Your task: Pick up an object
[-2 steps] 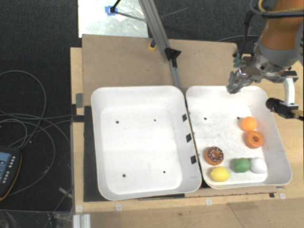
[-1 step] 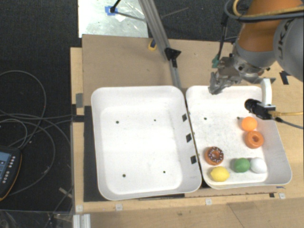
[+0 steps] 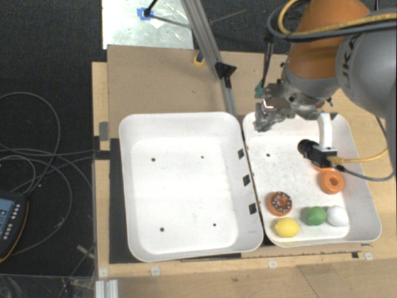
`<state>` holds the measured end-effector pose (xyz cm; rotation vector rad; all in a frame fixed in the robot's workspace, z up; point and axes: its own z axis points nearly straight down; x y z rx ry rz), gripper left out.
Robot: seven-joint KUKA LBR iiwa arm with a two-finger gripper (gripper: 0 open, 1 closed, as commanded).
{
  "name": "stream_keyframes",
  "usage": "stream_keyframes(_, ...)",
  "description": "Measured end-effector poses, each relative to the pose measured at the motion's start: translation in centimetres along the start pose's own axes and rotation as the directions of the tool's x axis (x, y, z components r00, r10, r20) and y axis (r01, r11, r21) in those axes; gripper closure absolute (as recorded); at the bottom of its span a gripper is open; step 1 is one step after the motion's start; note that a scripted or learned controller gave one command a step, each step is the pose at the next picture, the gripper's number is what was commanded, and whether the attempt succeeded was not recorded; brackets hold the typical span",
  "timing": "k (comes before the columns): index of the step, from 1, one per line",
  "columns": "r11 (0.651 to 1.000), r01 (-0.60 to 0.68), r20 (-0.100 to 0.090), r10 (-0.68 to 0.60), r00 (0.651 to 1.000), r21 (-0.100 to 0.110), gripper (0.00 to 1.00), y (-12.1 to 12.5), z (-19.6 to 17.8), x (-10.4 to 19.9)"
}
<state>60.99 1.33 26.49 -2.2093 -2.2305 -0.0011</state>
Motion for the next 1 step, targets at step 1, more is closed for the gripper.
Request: stream_keyframes(1, 1.000, 0.001, 0.000, -0.001, 1.000, -0.001, 1.00, -0.70, 0.64, 5.14)
